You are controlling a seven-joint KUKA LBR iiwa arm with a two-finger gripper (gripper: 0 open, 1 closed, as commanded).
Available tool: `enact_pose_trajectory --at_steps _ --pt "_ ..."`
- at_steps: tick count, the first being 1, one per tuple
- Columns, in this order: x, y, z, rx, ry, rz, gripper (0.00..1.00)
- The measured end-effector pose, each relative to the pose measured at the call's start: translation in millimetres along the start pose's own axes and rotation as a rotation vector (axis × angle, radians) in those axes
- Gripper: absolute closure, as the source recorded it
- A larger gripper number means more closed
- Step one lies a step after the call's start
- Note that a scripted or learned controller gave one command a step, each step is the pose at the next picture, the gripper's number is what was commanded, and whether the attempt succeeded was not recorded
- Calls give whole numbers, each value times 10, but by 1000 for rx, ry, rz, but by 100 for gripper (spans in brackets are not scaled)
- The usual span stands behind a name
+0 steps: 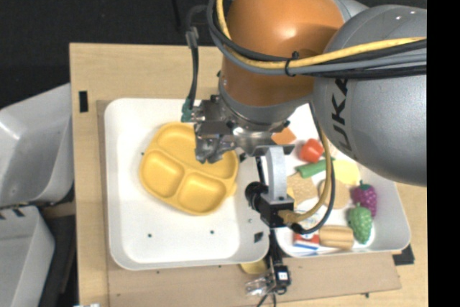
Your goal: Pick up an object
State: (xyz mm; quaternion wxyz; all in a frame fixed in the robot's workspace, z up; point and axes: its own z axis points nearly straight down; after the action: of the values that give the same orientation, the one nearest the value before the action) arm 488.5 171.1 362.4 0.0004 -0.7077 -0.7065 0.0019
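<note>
A yellow plate with three compartments (pixel 180 170) lies in the left bin (pixel 118 190), toward its right side. The gripper (pixel 209 146) hangs under the orange band of the arm, right over the plate's upper right rim. The wrist hides where it meets the plate. In the right bin (pixel 399 225) lie small toy foods: a red tomato (pixel 311 150), a green pod (pixel 310 170), purple grapes (pixel 364 195), a green leafy piece (pixel 359 222), a bread roll (pixel 335 236) and a tan cracker (pixel 302 189).
The arm's large grey and orange body (pixel 287 47) covers the back of both bins. A black bracket with cables (pixel 267 201) hangs over the wall between the bins. The bench's wooden edge (pixel 86 75) borders the bins.
</note>
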Motion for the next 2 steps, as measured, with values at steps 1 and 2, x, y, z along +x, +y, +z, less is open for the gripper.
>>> enact_pose_trajectory --at_steps 1,2 --pt "-644 21 -805 -14 3 3 100" --pt "-1105 12 163 4 -1 3 100"
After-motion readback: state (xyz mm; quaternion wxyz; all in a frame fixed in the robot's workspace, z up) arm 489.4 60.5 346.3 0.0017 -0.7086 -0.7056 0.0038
